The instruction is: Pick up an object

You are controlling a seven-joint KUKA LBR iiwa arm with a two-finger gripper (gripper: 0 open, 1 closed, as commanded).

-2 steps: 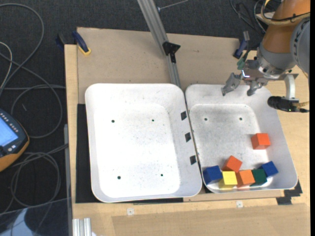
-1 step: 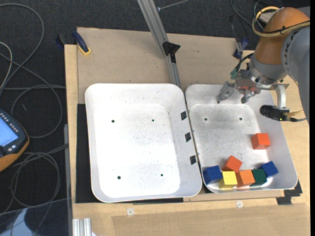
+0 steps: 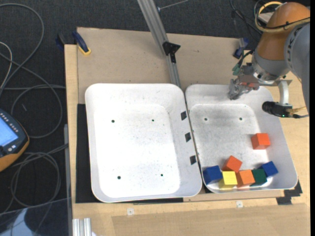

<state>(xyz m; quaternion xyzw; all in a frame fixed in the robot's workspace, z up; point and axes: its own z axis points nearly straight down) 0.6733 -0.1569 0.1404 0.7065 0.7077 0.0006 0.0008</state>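
Listing, nearest first: blue, yellow, orange, green cubes clustered (image 3: 239, 173) well below the pincer (image 3: 238, 90); lone orange cube (image 3: 260, 140) closer beneath it. Likely light, rigid, smooth; take across opposite flat faces. Pincer's state: cannot tell, nothing seen held.

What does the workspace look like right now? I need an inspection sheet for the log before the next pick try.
Surface: wooden bench bearing a left bin and a right bin, side by side.
Job's things: blocks in the right bin's near part; a lone orange block; a cluster with a blue block, a yellow block and a green block.
Clutter: nothing seen.
Grippers: claw over the right bin's far edge, nothing between its fingers.
Cables: black cables on the floor, left.
Surroundings: handheld screen unit at left edge.
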